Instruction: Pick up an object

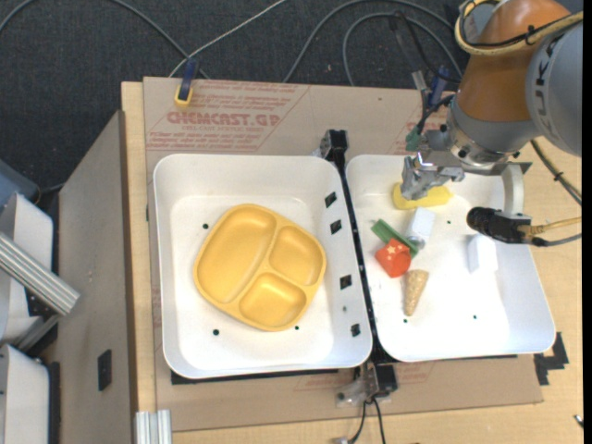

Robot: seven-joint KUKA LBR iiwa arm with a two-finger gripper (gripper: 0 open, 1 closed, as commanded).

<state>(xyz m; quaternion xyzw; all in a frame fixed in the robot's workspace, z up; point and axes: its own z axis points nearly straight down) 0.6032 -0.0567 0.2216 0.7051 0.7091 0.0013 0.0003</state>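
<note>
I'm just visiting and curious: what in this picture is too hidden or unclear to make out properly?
- Yellow object in the right bin, camera view: the tool covers part of it, so its shape is unclear.
- Tool's grip on it: its own body blocks the sight.
- Small white pieces and: too small and pale against the bin to identify.
- Arm: cut off by the top and right edges.

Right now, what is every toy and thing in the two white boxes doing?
yellow divided plate: lying flat, right way up, in the left bin.
yellow toy: in the right bin, partly under the gripper.
strawberry: lying mid-bin, by the green piece.
cone: on its side, just below the strawberry.
white block: lying between yellow toy and strawberry.
</note>
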